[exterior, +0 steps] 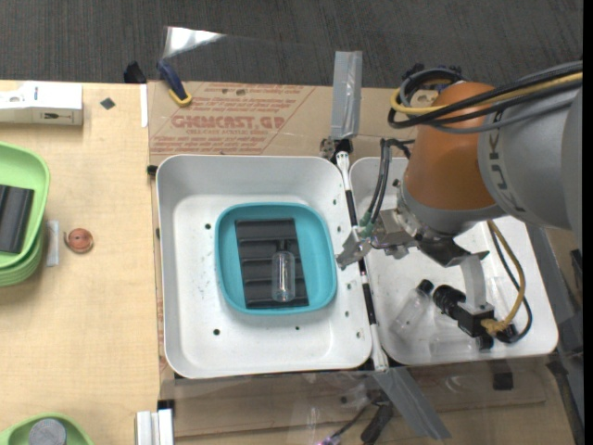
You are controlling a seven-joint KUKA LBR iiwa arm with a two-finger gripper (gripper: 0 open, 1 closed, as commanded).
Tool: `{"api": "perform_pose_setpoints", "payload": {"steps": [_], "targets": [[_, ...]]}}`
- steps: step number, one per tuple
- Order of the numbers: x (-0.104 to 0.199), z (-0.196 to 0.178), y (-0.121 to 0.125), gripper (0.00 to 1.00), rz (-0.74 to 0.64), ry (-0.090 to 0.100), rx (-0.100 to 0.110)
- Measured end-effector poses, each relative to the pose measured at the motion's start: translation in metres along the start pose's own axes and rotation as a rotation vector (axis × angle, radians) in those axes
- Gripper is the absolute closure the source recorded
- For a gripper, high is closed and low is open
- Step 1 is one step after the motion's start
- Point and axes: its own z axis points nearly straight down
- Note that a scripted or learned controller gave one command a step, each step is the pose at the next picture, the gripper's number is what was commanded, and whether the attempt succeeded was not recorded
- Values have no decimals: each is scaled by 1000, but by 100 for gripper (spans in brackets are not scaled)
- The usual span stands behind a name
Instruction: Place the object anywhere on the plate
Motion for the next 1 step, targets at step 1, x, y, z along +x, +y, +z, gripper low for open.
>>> {"api": "perform_pose_setpoints", "payload": {"steps": [1], "targets": [[0,0,0,0,0,0,0]]}}
